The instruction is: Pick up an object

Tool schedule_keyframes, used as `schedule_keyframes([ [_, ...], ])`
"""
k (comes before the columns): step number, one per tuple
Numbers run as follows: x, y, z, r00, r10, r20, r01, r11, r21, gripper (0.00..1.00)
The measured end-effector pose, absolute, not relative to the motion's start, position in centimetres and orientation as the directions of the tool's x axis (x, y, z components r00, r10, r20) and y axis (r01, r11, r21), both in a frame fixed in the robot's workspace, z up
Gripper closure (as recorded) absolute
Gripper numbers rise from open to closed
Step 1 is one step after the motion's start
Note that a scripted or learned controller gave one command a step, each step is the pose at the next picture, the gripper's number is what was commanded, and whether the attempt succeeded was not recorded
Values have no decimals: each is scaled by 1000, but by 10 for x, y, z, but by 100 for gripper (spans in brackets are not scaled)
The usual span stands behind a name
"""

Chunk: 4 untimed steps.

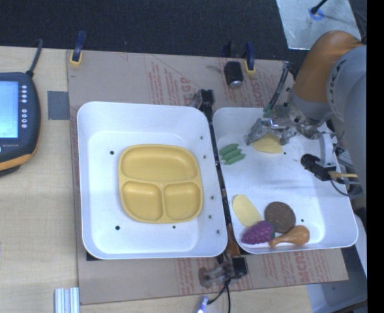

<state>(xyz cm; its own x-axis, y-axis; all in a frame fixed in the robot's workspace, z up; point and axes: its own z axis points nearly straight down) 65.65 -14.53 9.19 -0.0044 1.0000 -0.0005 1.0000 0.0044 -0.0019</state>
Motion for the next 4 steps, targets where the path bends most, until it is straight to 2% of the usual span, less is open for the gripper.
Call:
schedule_keyframes([
  [1, 657, -146, 103, -7, 1000, -1, 1000, 7, -1, 100],
  [2, 588, -195, 155, -2, 1000, 0, 1000, 2, -2, 100],
  [3, 555, -121, 155, -6, 1000, 0, 1000, 6, -4, 100],
  [4, 555, -122, 155, -5, 1000, 0, 1000, 5, -4, 0],
])
